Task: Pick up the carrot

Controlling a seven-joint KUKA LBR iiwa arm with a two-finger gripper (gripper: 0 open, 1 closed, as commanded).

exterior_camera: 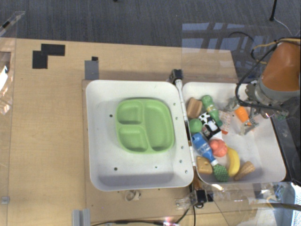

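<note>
1. The carrot (241, 114) lies in the right bin (275, 157), up toward the bin's far right part — a small orange piece, set apart from the crowd of toys along the bin's left side.

2. The claw (250, 124) hangs just beside the carrot, on its near right, under the grey wrist and the orange band of the arm (282, 69). Whether the claw is spread or pressed together I cannot tell; the parts are too small and blurred against the white bin. The carrot does not show between anything, so I would not call it held.

3. How it will likely handle (a judgement from its look): it seems a light, stiff plastic toy with a smooth skin — easy to lift, but apt to slip or roll out of a loose pinch.

4. Where to take hold: across the thick middle of the orange body, with the pinch square to its length, not at the tapered end, where it could squirt free.

5. Nearby things: a clear crumpled wrapper (227, 121) lies just left of the carrot and might get caught in the pinch. The banana (233, 161) and the blue bottle (203, 147) are well apart, and the green tray (143, 125) sits in the left bin (101, 173).
</note>
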